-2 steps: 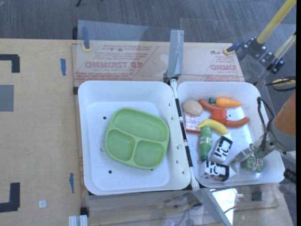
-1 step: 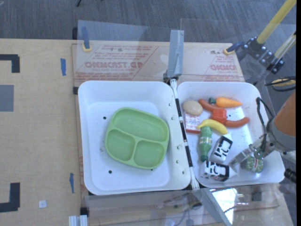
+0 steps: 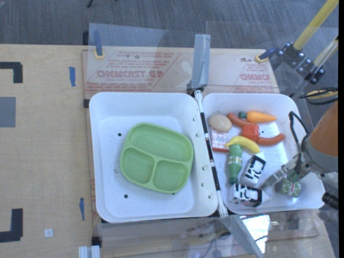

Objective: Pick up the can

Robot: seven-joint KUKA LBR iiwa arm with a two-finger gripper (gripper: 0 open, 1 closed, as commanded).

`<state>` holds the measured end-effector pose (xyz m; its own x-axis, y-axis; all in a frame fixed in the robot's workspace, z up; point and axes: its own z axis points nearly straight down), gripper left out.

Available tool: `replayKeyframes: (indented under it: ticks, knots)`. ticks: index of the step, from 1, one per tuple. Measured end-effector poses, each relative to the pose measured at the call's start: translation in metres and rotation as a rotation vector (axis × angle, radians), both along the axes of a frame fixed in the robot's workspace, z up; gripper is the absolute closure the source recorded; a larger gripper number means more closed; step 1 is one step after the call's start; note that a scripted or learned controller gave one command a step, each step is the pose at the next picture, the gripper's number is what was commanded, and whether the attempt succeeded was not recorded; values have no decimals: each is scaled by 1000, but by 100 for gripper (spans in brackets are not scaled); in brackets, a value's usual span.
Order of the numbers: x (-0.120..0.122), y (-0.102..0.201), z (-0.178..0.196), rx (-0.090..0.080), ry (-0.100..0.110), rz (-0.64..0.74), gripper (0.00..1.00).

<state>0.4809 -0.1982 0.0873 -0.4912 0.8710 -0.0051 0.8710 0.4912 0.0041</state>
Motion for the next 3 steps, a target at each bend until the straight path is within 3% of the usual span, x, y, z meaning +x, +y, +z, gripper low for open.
replayKeyframes:
  ticks: [3]
  knots:
    - [0,0,0,0,0,0,0]
